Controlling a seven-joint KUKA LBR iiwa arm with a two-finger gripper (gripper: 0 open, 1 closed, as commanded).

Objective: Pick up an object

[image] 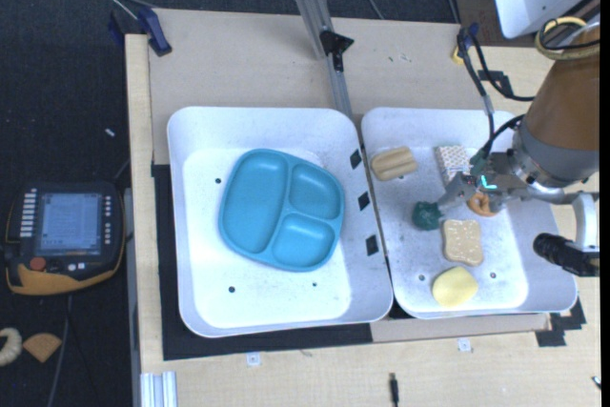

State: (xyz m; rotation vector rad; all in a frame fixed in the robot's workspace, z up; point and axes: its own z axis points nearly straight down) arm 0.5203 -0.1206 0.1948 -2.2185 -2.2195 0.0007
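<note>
One camera hangs fixed above the pale wooden bench point(267, 62), looking down at a slant from fairly far off. It takes in both shallow white plastic bins point(191, 300) whole, plus dark floor point(57, 62) beyond.

The grey arm point(562, 124) reaches in from the right, its wrist angled down-left. The gripper point(456, 198) hangs low.

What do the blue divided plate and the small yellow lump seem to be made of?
The blue divided plate looks like moulded plastic: uniform colour, soft sheen, rounded compartments. The small yellow lump looks like matte foam or rubber, perhaps toy food; the view leaves that open.
</note>
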